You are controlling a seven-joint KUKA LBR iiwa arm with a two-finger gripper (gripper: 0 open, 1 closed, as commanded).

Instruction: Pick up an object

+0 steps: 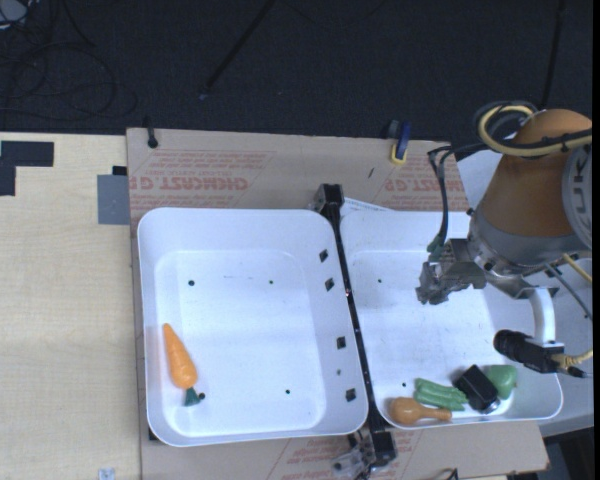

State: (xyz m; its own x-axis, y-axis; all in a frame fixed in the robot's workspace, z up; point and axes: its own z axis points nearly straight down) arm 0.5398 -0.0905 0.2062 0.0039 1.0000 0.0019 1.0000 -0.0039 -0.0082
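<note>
Claw [435, 286] hangs over the middle of the right shallow white plastic bin [400, 268], nothing between its fingers; whether they are spread or closed, cannot tell (dark and small here). Toward that bin's near edge lie a green pod-shaped toy [440, 394], a black block [476, 387], a green rounded piece [501, 377] and an orange-tan pear-shaped toy [414, 411]. Left shallow white plastic bin [240, 230] on the desk holds an orange toy carrot [179, 358] at its near-left corner.

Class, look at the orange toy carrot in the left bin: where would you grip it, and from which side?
Grip the orange toy carrot across its thick middle, coming straight down from above. It lies flat and apart from other things, so closing across its narrow width probably suits best.
</note>
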